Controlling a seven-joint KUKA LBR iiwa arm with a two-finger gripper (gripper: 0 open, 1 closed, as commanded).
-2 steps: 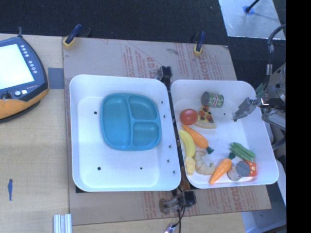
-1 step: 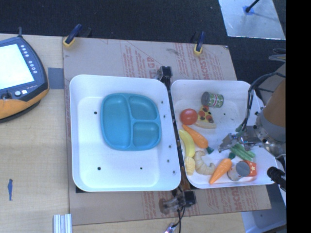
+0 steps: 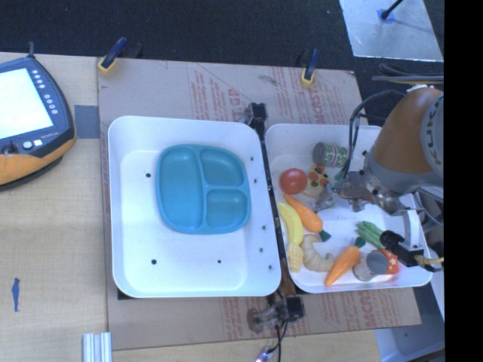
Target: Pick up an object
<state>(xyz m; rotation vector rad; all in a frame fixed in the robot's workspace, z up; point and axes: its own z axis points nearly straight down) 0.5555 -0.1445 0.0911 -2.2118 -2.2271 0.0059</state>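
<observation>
Claw hung low in right bin, nearest the tomato just to its left (finger state: couldn't tell). Carrot lay diagonally just below.

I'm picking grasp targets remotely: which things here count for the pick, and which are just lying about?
For the job:
- hand
- right bin
- red tomato
- two carrots
- banana
- can
- green vegetable

Lying about:
- left bin, with the blue divided plate
- tablet-like controller
- clamps
</observation>
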